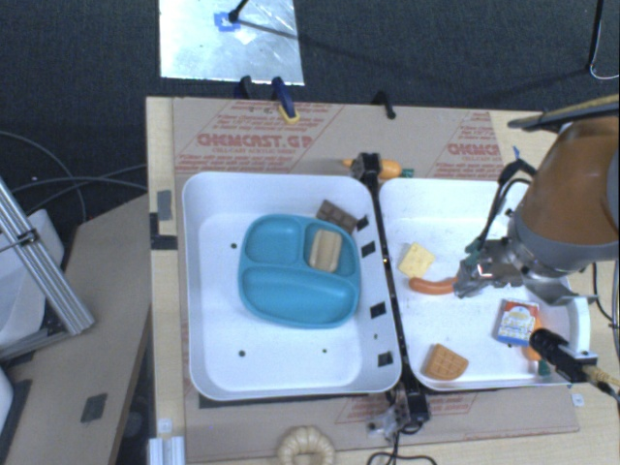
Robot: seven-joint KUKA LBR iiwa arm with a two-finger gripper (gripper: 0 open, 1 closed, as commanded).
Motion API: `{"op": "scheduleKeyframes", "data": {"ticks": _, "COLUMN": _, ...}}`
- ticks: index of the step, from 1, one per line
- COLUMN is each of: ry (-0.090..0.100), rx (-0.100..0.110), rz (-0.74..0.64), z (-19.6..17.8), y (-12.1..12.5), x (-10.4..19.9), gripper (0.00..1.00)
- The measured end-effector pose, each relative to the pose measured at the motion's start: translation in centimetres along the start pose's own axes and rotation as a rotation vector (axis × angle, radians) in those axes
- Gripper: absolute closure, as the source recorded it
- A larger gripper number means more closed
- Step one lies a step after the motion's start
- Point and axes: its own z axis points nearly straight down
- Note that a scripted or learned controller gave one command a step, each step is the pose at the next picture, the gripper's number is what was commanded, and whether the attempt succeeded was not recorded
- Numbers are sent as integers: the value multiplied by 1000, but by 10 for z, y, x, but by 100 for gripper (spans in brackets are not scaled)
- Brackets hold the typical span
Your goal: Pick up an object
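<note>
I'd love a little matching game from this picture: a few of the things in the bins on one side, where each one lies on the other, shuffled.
Things:
1. blue divided plate
2. waffle piece
3. orange sausage
4. yellow cheese wedge

Places:
A. right bin, near its front edge
B. right bin, just behind the sausage
C. middle of the left bin
D. right bin, beside the gripper

Pairs: 1-C, 2-A, 3-D, 4-B

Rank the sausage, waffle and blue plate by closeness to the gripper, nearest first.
From the gripper:
1. Sausage, just to its left in the right bin.
2. Waffle, lower, by that bin's front edge.
3. Blue plate, left bin.
</note>
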Motion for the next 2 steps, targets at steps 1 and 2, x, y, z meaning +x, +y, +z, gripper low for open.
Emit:
{"op": "scheduleKeyframes", "data": {"ticks": 1, "ry": -2, "rx": -2, "rz": 3, "z": -5, "y": -4, "x": -13, "gripper": 100}}
{"op": "scheduleKeyframes", "data": {"ticks": 2, "ry": -1, "rx": -3, "rz": -1, "z": -20, "y": 2, "x": -3, "gripper": 100}}
